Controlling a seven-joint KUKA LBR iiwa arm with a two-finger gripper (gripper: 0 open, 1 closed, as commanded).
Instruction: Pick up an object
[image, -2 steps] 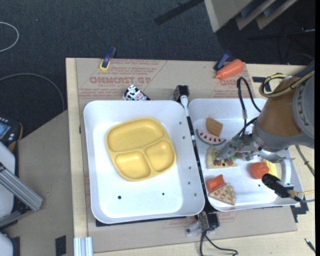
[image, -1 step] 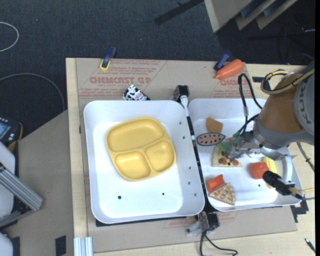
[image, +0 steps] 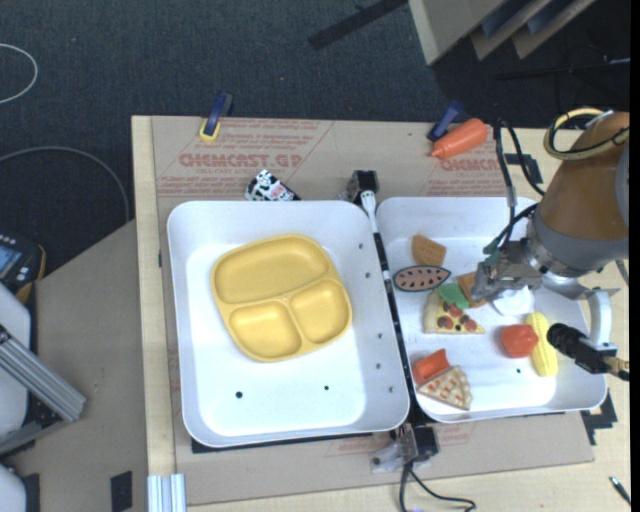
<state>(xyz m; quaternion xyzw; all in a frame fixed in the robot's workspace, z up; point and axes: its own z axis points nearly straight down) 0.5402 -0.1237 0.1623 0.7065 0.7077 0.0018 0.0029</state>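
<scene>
Gripper (image: 487, 283) lowered into the right bin (image: 560, 398), over a green toy (image: 455, 296) beside the pizza slice (image: 451, 318); whether its fingers are apart or together cannot be told. Left bin (image: 195, 330) holds a yellow divided plate (image: 281, 296). A red piece, possibly a tomato (image: 518, 340), lies nearer.

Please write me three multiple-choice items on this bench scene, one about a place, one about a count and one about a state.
1. Where is the yellow plate?
A. left bin
B. right bin
C. off the bench

2. How many compartments has it?
A. two
B. three
C. five

3. How does the pizza slice lie?
A. stacked on the plate
B. flat on the right bin floor
C. outside both bins

Answers: 1 A, it rests in the left bin. 2 B, one large, two small. 3 B, it lies flat near the front rim.
</scene>
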